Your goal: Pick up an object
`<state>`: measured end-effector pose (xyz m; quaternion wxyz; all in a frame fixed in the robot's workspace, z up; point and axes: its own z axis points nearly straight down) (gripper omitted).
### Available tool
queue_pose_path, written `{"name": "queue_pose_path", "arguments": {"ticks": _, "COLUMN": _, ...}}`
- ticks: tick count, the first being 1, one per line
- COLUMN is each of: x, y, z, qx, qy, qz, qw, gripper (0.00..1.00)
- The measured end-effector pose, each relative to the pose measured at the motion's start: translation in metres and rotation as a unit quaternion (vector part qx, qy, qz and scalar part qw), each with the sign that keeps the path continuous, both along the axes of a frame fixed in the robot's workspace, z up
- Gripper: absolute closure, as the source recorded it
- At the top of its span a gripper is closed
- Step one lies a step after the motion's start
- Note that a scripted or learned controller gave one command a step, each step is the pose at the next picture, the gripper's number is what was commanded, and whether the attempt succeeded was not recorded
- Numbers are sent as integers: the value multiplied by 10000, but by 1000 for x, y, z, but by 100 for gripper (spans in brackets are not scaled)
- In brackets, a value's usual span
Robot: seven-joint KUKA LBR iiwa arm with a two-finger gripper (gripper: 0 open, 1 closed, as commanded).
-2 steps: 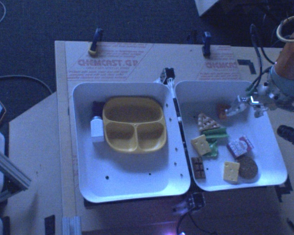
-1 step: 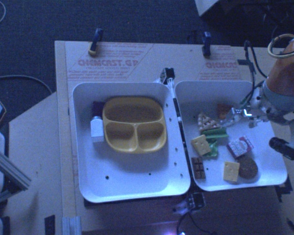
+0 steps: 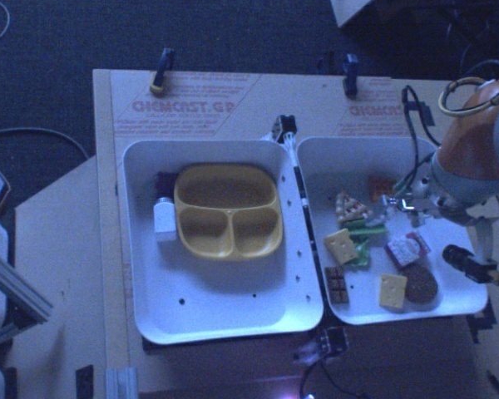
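Two bins: left white bin (image 3: 150,306) holds a yellow divided plastic tray (image 3: 228,209); right white bin (image 3: 457,302) holds the toy food.
Arm: grey gripper (image 3: 409,204) hangs low over the right bin's middle; its grip, cannot tell.
Nearest target: red-and-white packet (image 3: 406,248), just below the gripper toward the near rim.
Also close: green toy vegetable (image 3: 364,233), to the gripper's left, long axis across the bin.

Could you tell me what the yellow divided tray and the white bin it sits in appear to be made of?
The yellow divided tray looks like moulded plastic with a dull, smooth finish: one even colour, rounded corners and soft raised ridges between its three compartments. The left white bin also looks like plastic, thin and formed, with a rolled rim, rounded corners and small holes in its floor; the dim light leaves its sheen unclear.
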<state>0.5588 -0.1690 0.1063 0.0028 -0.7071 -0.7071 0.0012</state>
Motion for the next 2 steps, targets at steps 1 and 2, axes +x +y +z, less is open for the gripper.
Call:
{"name": "queue_pose_path", "arguments": {"ticks": 1, "x": 1, "y": 0, "z": -20, "qx": -4, "qy": -24, "qz": -1, "qw": 10000, "gripper": 0}}
{"name": "queue_pose_path", "arguments": {"ticks": 2, "x": 4, "y": 0, "z": -6, "qx": -19, "qy": -80, "qz": -3, "qw": 10000, "gripper": 100}}
